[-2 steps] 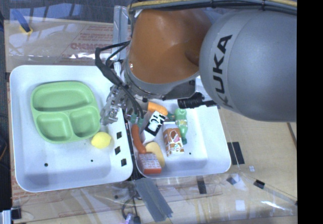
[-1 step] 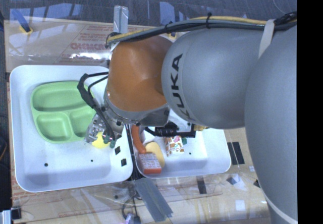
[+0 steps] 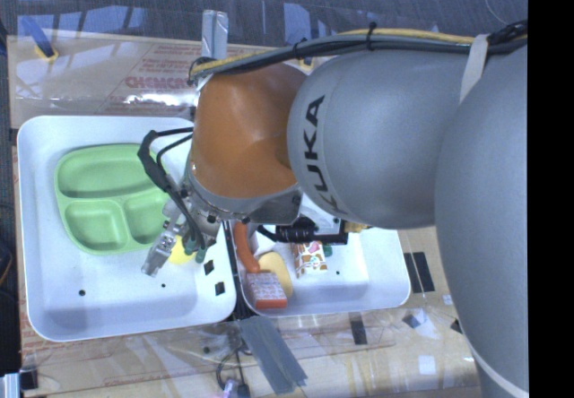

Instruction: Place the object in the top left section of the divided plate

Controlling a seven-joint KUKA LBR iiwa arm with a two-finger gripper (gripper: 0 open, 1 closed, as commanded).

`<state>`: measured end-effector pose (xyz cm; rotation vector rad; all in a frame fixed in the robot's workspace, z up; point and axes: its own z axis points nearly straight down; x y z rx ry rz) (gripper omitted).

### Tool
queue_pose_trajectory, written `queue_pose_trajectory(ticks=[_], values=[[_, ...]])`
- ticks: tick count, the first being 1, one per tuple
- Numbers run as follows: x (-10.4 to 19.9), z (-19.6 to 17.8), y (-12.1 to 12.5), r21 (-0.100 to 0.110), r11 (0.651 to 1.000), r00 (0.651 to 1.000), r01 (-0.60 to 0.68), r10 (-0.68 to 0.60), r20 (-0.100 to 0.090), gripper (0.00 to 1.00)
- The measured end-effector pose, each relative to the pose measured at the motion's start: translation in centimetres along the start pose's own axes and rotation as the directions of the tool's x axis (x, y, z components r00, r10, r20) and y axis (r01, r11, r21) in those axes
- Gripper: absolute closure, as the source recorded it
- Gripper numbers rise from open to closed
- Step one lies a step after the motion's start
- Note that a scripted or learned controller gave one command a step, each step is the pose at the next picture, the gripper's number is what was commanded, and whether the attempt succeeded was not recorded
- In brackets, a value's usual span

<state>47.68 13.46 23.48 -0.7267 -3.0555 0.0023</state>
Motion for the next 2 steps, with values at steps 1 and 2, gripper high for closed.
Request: queue_pose_trajectory(ticks=[1, 2], values=[[-0.1, -1.0, 0.0, 0.0, 1.0, 1.0, 0.002, -0.002, 0.001, 1.0], [3.5, -8.2, 6.6, -0.002, 1.0, 1.0, 0.008, -0.008, 0.001, 1.0]])
